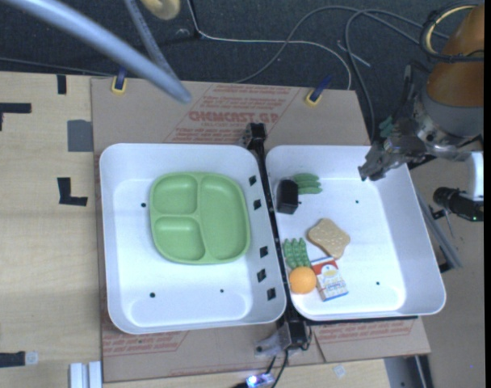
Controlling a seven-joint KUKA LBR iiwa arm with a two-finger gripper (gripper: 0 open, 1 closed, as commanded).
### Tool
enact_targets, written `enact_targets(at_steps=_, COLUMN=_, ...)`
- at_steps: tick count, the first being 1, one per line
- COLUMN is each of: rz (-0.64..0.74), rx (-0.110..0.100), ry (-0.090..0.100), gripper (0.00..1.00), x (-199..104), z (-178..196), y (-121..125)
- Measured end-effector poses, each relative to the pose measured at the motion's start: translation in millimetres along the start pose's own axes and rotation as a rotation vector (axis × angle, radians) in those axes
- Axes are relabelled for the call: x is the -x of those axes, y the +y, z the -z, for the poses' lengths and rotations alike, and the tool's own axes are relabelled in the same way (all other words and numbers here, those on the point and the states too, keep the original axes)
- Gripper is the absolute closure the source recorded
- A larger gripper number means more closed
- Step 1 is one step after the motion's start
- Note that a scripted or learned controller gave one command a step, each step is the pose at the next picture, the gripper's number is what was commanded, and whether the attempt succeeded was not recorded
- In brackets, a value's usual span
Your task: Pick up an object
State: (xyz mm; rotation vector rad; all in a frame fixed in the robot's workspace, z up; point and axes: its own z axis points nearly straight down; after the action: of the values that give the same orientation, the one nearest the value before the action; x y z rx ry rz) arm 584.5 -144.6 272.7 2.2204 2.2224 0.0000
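The right bin (391, 241) holds several small objects: a slice of toast (328, 236), an orange ball (303, 280), a red and white carton (331, 282), a green ridged piece (295, 251), a green pod-like piece (308, 183) and a black block (287, 196). My gripper (375, 165) hangs over the bin's upper right edge, well to the right of these objects and touching none of them. Its dark fingers look empty.
The left bin (128, 241) contains a green divided plate (201, 217). Black clips run along the divider (264, 217) between the bins. Cables (326, 31) lie on the dark surface behind the bench. A grey pole (92, 31) crosses the upper left.
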Motion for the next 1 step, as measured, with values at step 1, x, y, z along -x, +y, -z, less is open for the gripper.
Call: enact_targets(at_steps=1, rz=0.002, rx=0.000, ry=-0.001, gripper=1.00, x=-49.5, z=0.6, y=5.2)
